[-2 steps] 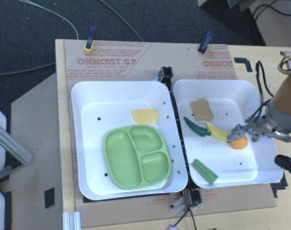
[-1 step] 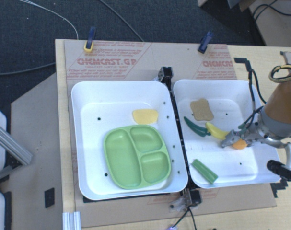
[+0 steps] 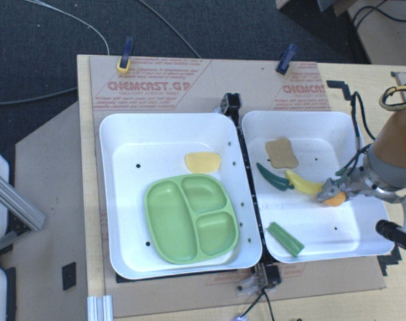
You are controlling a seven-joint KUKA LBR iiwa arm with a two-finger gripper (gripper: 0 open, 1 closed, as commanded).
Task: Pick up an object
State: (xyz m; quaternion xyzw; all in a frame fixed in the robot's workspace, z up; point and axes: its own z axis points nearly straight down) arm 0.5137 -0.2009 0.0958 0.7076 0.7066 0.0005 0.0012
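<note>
Camera view, gripper (image 3: 338, 190) low in the right bin (image 3: 323, 243), fingers closed around a small orange object (image 3: 334, 200), yellow banana (image 3: 303, 182) touching it, dark green pepper (image 3: 275, 178) alongside, tan slice (image 3: 281, 152), green block (image 3: 285, 239), left bin (image 3: 122, 199) with green divided plate (image 3: 191, 217), pale yellow piece (image 3: 203, 162)

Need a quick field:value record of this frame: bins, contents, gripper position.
left bin: light green three-compartment plastic tray; pale yellow flat piece just above it
right bin: tan slice-shaped piece, dark green curved piece, yellow curved piece, green rectangular block, small orange piece
gripper: over the right bin's right side, at the orange piece
grasp: cannot tell
</note>
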